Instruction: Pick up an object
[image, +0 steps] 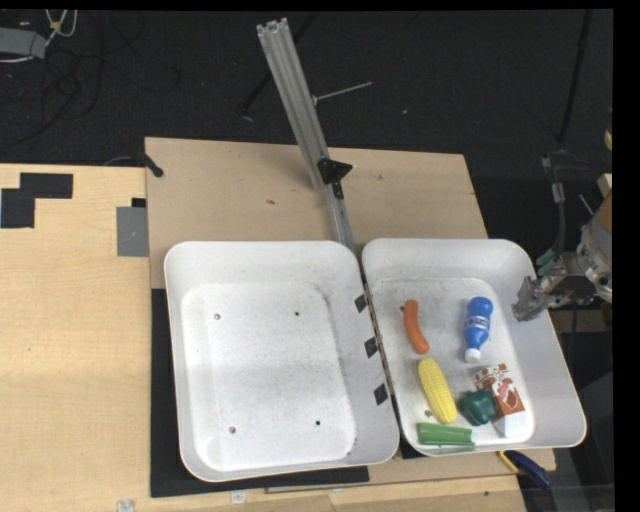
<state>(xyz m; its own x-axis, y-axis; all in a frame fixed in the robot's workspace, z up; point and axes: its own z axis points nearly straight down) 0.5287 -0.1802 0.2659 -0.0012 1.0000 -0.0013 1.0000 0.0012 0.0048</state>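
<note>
The right bin holds several items: an orange hot dog, a blue bottle with a white cap, a yellow corn cob, a dark green piece, a green stick-shaped piece and a red-and-white carton. My gripper hovers at the bin's right rim, to the right of the blue bottle and apart from it. Nothing shows between its fingers.
The left bin sits beside the right one, joined by black clips along the shared rim. A slanted aluminium rail rises behind the bins. Wooden bench surface lies to the left and behind.
</note>
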